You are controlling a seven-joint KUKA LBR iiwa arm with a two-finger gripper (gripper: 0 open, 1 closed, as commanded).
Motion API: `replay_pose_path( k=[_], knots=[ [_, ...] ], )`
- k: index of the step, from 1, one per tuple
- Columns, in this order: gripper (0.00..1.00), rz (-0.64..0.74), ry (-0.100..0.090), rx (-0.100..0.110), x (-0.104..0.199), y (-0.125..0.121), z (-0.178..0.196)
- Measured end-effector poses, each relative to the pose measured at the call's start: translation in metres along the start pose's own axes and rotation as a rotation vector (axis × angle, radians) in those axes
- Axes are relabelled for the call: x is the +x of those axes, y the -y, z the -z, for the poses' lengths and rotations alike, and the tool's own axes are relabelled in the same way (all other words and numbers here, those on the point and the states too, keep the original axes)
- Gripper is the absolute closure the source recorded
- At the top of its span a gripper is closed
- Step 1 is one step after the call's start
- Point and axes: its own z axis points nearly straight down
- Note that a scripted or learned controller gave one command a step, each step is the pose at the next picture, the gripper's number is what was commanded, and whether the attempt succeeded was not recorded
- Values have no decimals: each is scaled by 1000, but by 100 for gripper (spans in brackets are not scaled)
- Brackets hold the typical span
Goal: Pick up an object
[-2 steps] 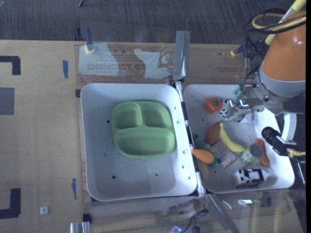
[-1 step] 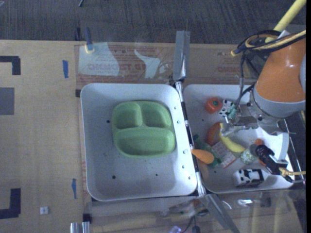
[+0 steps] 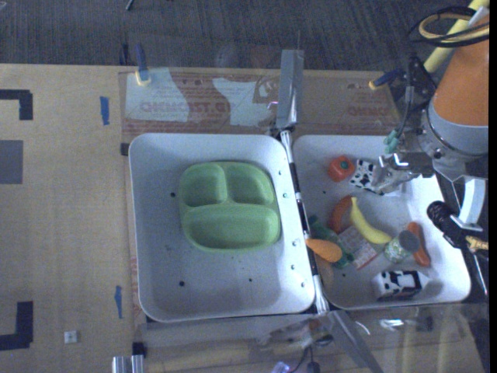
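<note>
- Seen from above at a slant, a tan desk (image 3: 62, 231) carries two shallow white bins side by side, their inner walls touching along a middle seam.
- The left bin (image 3: 155, 278) holds a green divided plate (image 3: 229, 206), lying flat near its centre, with two small sections at the far side and one long section at the near side.
- The right bin (image 3: 443, 286) holds a scatter of small toy foods.
- A yellow banana (image 3: 366, 225) lies at a slant near the middle of that bin.
- An orange carrot (image 3: 324, 249) lies close to the seam, its tip pointing toward the left bin.
- A reddish-orange piece (image 3: 340, 169) sits at the far side of the bin, just beside a small black-and-white spotted item (image 3: 360, 175).
- A black-and-white cow-patterned carton (image 3: 399, 284) rests near the bin's front edge.
- A round greenish piece (image 3: 398, 249) and an orange piece (image 3: 419, 243) lie together to the right of the banana.
- My arm (image 3: 462, 92), grey with an orange band, reaches in from the right over the far side of the right bin.
- My hand (image 3: 390, 174) hangs low beside the spotted item, at the bin's far side.
- I cannot tell whether my hand is spread or pressed together, and I see nothing pinched in it.
</note>
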Motion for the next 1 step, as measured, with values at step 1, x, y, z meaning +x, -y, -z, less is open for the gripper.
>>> replay_pose_path(
  k=[1],
  knots=[
    [100,124,-2,4,40,32,-42]
  ],
)
